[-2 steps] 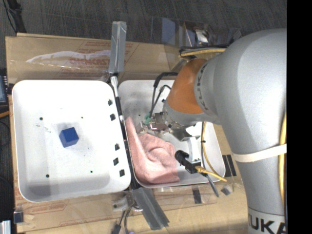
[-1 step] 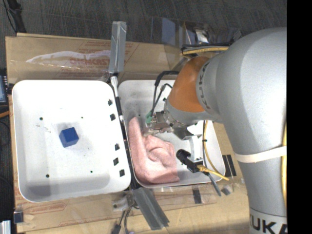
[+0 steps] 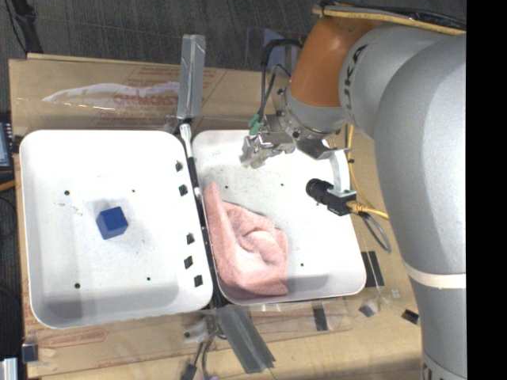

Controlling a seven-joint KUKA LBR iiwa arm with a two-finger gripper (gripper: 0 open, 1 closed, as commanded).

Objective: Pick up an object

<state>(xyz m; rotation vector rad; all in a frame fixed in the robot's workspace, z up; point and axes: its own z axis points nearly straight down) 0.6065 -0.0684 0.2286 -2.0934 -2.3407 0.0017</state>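
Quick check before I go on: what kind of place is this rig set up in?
Probably a robotics lab or test cell: two white bins on a cardboard-covered bench, the grey and orange arm reaching in, and only test items, a blue cube and pink cloth.

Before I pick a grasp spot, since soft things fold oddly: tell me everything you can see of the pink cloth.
The pink cloth looks like soft, fuzzy towel fabric, crumpled into a loose heap with folds and a raised ridge along its left side. It lies in the right bin, filling the near-left part, pressed against the wall by the divider and reaching the front rim. Nothing rests on it. The gripper is over the bin's far end, apart from the cloth.
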